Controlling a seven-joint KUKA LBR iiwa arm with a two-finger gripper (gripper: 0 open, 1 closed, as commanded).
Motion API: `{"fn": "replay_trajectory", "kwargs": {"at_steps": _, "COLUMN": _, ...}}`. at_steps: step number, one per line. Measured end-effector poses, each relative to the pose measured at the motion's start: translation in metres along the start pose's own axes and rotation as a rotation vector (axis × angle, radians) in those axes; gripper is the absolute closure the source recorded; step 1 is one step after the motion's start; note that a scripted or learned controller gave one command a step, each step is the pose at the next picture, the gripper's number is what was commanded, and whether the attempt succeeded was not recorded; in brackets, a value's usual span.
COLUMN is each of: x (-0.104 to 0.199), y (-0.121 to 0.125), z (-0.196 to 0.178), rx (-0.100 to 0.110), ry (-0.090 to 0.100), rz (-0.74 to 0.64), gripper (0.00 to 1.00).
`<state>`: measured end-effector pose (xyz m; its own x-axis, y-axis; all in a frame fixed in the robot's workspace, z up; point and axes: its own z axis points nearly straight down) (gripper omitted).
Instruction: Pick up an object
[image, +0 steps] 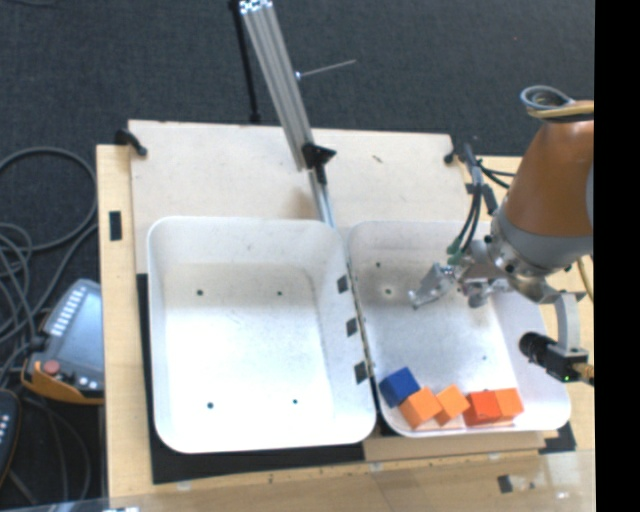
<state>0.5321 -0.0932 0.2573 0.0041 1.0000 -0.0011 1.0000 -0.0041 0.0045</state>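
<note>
In the right bin (400, 245), along its near wall, sits a row of small blocks: a blue block (399, 384), two light orange blocks (423, 406) (452, 401), and two darker orange blocks (484, 406) (508, 402). My gripper (428, 288) hangs over the middle of the right bin, pointing left, well behind the blocks and apart from them. Nothing shows between its fingers.
The left bin (170, 300) lies beside the right one. A slanted metal pole (285, 90) rises from the back of the bench between the bins. Cables and a pendant (70, 335) lie on the floor at left.
</note>
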Motion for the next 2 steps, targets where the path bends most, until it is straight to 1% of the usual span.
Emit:
{"fn": "replay_trajectory", "kwargs": {"at_steps": 1, "x": -0.046, "y": 0.024, "z": 0.116, "rx": 0.01, "ry": -0.001, "rz": -0.002, "gripper": 0.0}}
{"fn": "replay_trajectory", "kwargs": {"at_steps": 2, "x": -0.105, "y": 0.075, "z": 0.118, "rx": 0.0, "ry": -0.003, "rz": -0.001, "gripper": 0.0}}
